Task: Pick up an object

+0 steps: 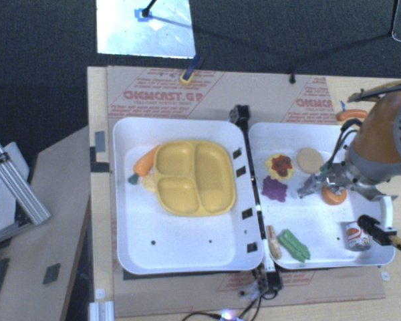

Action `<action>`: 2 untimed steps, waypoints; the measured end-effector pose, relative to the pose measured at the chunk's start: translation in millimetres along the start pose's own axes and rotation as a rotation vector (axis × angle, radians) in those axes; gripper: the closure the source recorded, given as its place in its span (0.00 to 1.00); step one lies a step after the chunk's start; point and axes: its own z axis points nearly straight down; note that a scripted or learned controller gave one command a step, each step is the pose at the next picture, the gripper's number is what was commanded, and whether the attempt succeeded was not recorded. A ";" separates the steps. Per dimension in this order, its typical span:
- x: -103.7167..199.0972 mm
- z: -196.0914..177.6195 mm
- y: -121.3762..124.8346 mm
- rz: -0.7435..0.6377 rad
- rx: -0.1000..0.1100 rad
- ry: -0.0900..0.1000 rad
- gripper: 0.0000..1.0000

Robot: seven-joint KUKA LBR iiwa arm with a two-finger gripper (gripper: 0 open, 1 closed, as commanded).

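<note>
You have two white bins on a tan board printed with red lettering. At nine o'clock sits a yellow divided plate beside an orange carrot. At three o'clock: a purple piece, a red-and-yellow piece, a beige disc, a green pod, and an orange ring.

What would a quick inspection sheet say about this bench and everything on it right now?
Surface: two white bins on a board.
Job's things: right bin has purple piece, tan disc, green pod, small can.
Clutter: yellow tray and carrot in left bin.
Tool: tool low over right bin, beside an orange piece; grip unclear.
Cables: black cable along the arm.
Surroundings: dark floor, metal sheet.
</note>
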 end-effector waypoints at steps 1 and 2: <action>-1.7 -14.0 1.9 0.000 -0.008 -0.005 1.00; 0.9 -65.8 -5.7 -0.001 -0.004 -0.001 1.00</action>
